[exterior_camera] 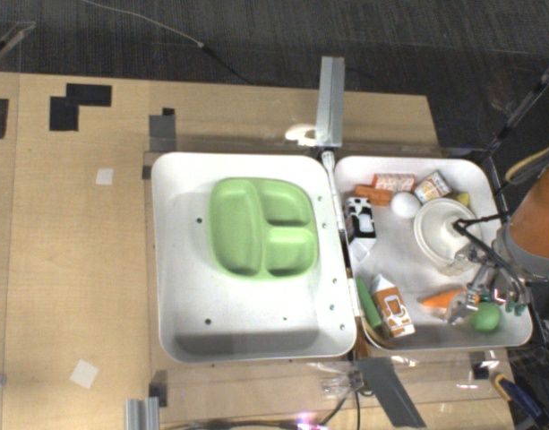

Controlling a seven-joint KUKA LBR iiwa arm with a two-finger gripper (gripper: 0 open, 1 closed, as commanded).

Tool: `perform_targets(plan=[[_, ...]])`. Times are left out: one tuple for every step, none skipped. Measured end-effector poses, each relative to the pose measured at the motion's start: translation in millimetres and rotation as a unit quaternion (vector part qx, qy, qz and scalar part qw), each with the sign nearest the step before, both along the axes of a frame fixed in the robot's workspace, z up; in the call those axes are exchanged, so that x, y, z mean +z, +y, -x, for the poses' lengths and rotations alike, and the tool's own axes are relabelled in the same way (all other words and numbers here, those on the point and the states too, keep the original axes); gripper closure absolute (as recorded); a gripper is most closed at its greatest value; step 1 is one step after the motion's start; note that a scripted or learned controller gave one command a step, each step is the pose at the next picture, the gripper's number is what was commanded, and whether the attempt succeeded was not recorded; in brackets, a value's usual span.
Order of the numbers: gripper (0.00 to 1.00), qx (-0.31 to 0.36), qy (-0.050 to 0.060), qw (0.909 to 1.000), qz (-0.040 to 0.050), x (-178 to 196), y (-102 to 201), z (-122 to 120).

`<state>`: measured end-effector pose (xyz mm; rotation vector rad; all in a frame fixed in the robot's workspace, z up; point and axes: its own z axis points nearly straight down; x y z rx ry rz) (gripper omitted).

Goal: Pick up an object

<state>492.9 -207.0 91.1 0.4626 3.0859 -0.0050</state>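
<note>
**Arm over the right bin, beside a green ball**

A pale wooden bench [77, 267] carries two shallow white plastic bins, set against dark carpet at the top of the view. A grey metal post [330, 101] rises between the bins at their far edge. The left bin [180, 330] holds a light green moulded tray [261, 227] with three rounded compartments. The right bin [476, 173] holds mixed items: an orange-and-white carton [392, 184], a black-and-white packet [361, 217], a small white ball [404, 205], a round white bowl [440, 227], an orange box [394, 309] with a white panel, and an orange wedge [438, 300]. No lettering is legible. The gripper [483, 301] hangs at the bin's near right corner, just beside a small green ball [486, 319]; whether it is spread or pinching cannot be told.
</note>
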Motion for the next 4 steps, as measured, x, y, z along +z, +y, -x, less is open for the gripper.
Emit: perform_targets(plan=[[0.00,0.039,-0.001,0.9992,0.0006,0.5,55.1,-0.8],[0.00,0.011,0.001,0.9999,-0.0025,0.5,43.6,-9.3],[0.00,0.072,0.003,0.9974,-0.0014,-2.2,4.0,-102.8],[0.00,0.054,0.002,0.9985,-0.0024,-0.9,5.6,-57.2]])
